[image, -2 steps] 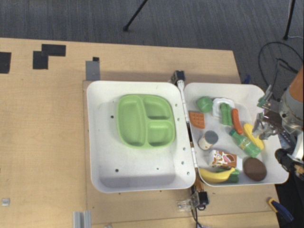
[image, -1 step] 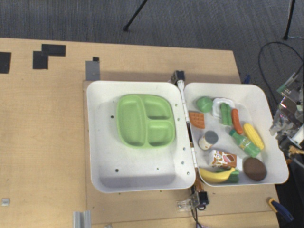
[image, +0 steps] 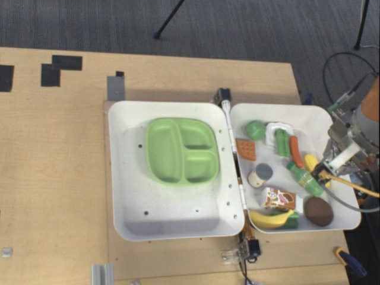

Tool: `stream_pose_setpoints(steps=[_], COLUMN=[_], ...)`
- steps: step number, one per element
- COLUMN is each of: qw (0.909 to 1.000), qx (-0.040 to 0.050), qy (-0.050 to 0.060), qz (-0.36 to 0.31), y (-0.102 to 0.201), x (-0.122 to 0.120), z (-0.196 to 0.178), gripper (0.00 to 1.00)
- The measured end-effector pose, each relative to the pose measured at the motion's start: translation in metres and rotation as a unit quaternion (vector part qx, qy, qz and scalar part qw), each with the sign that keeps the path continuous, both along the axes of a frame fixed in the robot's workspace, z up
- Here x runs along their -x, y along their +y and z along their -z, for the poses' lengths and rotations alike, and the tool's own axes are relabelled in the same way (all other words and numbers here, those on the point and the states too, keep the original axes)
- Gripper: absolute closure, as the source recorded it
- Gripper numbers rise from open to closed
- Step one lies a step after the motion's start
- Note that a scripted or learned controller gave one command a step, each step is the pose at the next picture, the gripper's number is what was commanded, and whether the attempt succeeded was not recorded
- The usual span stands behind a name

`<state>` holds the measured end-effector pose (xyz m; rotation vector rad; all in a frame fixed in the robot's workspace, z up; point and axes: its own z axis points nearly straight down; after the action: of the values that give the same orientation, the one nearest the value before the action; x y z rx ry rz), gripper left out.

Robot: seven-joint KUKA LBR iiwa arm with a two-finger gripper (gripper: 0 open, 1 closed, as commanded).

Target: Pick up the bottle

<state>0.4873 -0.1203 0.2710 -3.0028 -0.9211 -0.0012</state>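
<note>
A: A pale wooden bench (image: pixel 59 177) is seen, bearing 2 shallow white bins (image: pixel 172 230).

B: Where is the small green plastic bottle (image: pixel 306 178) found?

A: In the right bin, touching the gripper (image: pixel 322 172) on its left side; its long axis runs from upper left to lower right.

B: And the claw's state?

A: It cannot be told. 1 bottle, 1 yellow banana (image: pixel 270 219) and 1 green divided plate (image: pixel 181 151) are counted.

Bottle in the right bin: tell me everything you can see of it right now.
The bottle looks like clear green plastic, lying on its side at a slant near the right bin's right side. Its dark green cap end points up-left toward the carrot. The tool sits over its lower right end; actual grip unclear.
</note>
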Motion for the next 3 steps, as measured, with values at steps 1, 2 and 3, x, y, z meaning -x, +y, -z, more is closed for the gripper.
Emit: stream_pose_setpoints(steps=[1,2,3], qw=[0.9848,0.9825,0.981], qx=[0.0,-0.0001,-0.0002], qy=[0.001,0.001,0.001], qz=[0.174,0.186,0.194], y=[-0.029,-0.055,-0.082], x=[0.0,0.001,0.001], z=[0.007,0.028,0.043], gripper=[1.0,1.0,1.0])
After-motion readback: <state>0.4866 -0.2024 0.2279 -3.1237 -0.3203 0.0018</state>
